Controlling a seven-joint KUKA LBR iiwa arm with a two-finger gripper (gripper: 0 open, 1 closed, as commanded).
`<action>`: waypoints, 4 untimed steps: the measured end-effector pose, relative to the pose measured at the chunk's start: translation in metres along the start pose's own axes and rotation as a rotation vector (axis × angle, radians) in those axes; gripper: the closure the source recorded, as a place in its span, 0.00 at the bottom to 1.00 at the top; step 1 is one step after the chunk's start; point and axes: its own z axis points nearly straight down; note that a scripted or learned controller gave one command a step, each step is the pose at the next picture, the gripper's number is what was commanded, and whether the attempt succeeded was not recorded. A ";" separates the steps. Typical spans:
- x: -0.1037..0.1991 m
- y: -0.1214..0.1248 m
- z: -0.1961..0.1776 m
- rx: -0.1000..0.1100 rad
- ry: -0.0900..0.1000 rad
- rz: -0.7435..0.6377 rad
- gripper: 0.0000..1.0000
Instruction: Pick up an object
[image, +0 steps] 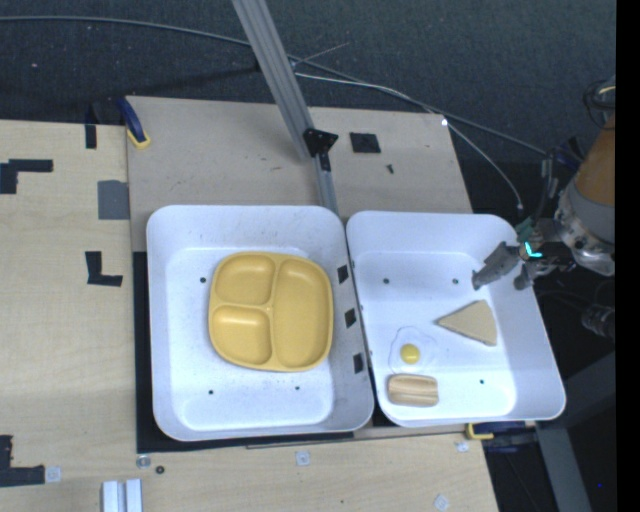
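Robot arm (590, 200) is reaching in from the right, with its orange band up by the edge. Its claw (508, 267) is hanging over the right side of the right bin (450, 228), and its dark fingers are pointing down and left. I cannot tell how far the claw is opening, and it is gripping nothing. Just below it a tan wedge (470, 324) is lying in that bin, near a fried egg (410, 351) and a little bread roll (412, 389). A yellow plate (270, 310) is sitting in the left bin (175, 300).
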 end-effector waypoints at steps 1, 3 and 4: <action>0.000 0.001 -0.001 -0.002 -0.001 0.000 0.00; -0.005 -0.001 0.106 0.003 0.000 0.001 0.00; -0.005 -0.006 0.150 0.002 0.000 0.000 0.00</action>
